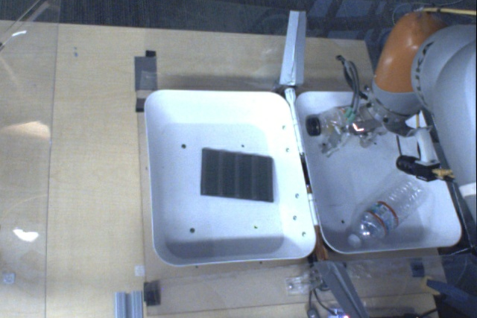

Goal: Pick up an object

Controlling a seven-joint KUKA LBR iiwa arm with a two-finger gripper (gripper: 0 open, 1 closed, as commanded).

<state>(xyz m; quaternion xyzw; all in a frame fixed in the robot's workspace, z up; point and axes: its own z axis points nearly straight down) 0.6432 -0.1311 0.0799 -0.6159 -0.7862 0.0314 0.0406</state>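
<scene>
Pincer low in the right bin, bottle not yet taken.

From the left we see the pale wooden tabletop (pixel 74 182), then the shallow white left bin (pixel 171 160) with a dark ribbed rectangular pad (pixel 237 175). In the shallow white right bin (pixel 335 182) our pincer (pixel 344 123) sits near the far-left corner; we cannot tell its state. The clear plastic bottle (pixel 387 211) lies well apart, near the front. We judge that the next move calls for shifting toward it.

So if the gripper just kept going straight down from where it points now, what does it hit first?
Probably the bare floor of the right bin: the gripper hangs over its far part, well clear of the plastic bottle. Depth is hard to judge.
</scene>
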